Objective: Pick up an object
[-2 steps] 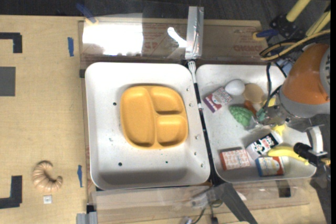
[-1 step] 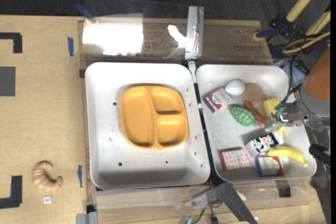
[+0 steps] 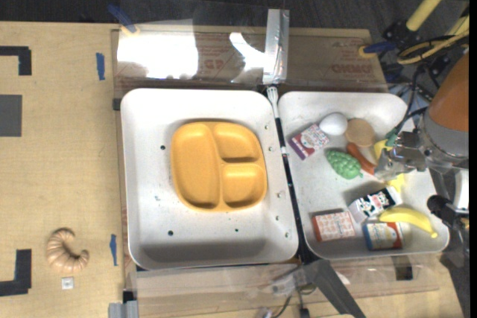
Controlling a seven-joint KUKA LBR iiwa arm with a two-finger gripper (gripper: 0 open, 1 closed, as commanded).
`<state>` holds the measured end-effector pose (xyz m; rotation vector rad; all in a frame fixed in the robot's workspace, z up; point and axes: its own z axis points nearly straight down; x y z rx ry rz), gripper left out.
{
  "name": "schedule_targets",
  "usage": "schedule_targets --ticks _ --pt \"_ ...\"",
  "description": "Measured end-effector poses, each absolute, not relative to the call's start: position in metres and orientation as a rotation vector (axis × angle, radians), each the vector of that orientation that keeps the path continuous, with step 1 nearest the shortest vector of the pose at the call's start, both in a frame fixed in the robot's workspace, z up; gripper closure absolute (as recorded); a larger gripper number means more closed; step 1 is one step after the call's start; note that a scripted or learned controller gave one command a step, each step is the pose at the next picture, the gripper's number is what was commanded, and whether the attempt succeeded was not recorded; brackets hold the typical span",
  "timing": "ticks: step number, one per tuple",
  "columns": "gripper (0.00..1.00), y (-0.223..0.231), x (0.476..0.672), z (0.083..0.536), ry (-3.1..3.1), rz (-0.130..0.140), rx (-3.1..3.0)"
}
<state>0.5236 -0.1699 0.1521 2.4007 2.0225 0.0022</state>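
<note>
The orange carrot-shaped plastic toy (image 3: 361, 157) lies in the right white plastic bin (image 3: 313, 105), in its far right part, and in my judgement it is the object nearest to the hand (image 3: 396, 154). The metal hand of the grey arm hangs low over the right side of this bin, just to the right of the carrot, and touching it or almost. I cannot tell if the hand is wide or narrow, because the wrist covers it from above, and I see nothing held in it.

The long axis of the carrot runs from far left to near right, so its near end points under the hand. Just left of it is the green bumpy plastic vegetable (image 3: 343, 164), and on the far side are the round tan ball (image 3: 359, 132) and the white plastic egg (image 3: 333, 123). The yellow plastic banana (image 3: 408, 220) lies nearer to me, beside the small can with the blue label (image 3: 383, 236).

I think the coming move depends on a short shift to the left and down, so the carrot comes between the two sides of the hand across its narrow width. The left bin (image 3: 141, 182) carries the yellow divided plastic plate (image 3: 218, 164). A tan croissant-shaped toy (image 3: 67, 250) rests well apart on the bench (image 3: 52, 160).
</note>
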Motion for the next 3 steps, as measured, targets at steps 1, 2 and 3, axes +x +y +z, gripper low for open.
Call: schedule_targets --ticks 1,2,3 --pt "0.00 -0.170 0.523 0.152 2.023 0.001 2.402" --pt "0.00 -0.188 0.572 0.101 2.070 0.003 2.359" --pt "0.00 -0.176 0.580 0.087 2.220 0.000 2.221"
